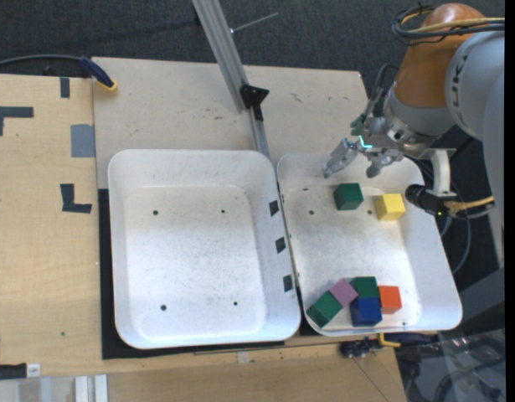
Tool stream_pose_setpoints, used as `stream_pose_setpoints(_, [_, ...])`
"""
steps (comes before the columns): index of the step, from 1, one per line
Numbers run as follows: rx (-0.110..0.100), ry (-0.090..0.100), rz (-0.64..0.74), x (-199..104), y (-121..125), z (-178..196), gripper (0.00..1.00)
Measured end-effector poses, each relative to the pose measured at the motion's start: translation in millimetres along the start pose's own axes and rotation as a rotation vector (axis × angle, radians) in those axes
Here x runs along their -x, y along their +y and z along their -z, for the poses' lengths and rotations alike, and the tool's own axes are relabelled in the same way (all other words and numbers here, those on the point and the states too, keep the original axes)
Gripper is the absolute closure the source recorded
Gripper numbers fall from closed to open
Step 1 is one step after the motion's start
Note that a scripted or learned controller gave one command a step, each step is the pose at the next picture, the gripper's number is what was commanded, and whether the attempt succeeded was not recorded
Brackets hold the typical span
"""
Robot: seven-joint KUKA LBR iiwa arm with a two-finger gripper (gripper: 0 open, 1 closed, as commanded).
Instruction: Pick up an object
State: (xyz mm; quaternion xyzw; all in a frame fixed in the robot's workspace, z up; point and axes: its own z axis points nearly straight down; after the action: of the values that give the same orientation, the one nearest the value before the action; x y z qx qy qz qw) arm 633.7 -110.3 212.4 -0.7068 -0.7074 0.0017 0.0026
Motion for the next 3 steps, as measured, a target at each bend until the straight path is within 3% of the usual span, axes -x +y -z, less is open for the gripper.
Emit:
stream_pose_setpoints(1, [0.004, -0.001, 0.001, 0, 1, 3, 0.0])
stream_pose_setpoints(2, [0.001, -0.002, 0.001, -6, 2, -43, 0.0])
stream_pose_setpoints(3, [0.012, -0.004, 0.001, -6, -3, -98, 0.0])
